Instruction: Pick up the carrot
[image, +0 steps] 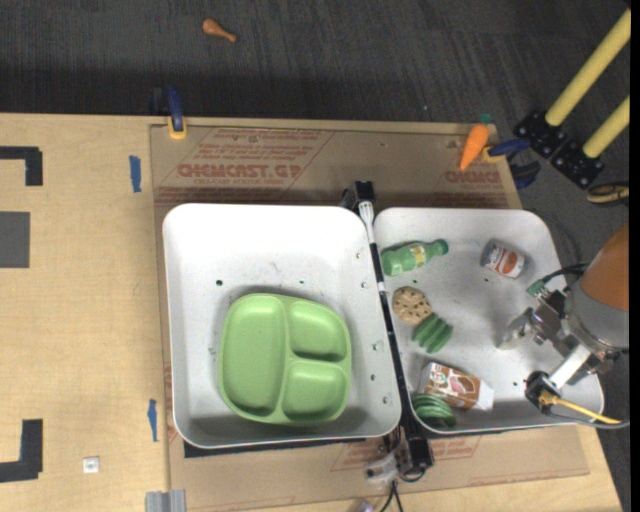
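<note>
Overhead slanted view of the bench (80, 330) with two shallow white bins side by side. The arm (608, 290) enters from the right edge of the view, its orange band visible above the wrist, and bends down over the right rim of the right bin (530, 225). The claw (528, 325) hangs low above the bin's right-hand floor, pointing toward the left of the view; whether it is spread or pressed together cannot be told from this angle, and nothing can be seen between its tips.

The carrot (474, 145) lies outside both bins, on the cardboard sheet (300, 165) beyond the right bin's far rim, near a blue clamp (508, 150) and well apart from the claw.

Contents of the right bin: a green bottle (413, 256) lying on its side near the far left corner, a small can (503, 260) toward the far right, a cookie (409, 302), a green ridged piece (433, 333) just beside it, a brown packet (456, 387) and a green disc (434, 408) at the near rim.

The left bin (200, 250) holds a green divided plate (284, 355).
</note>
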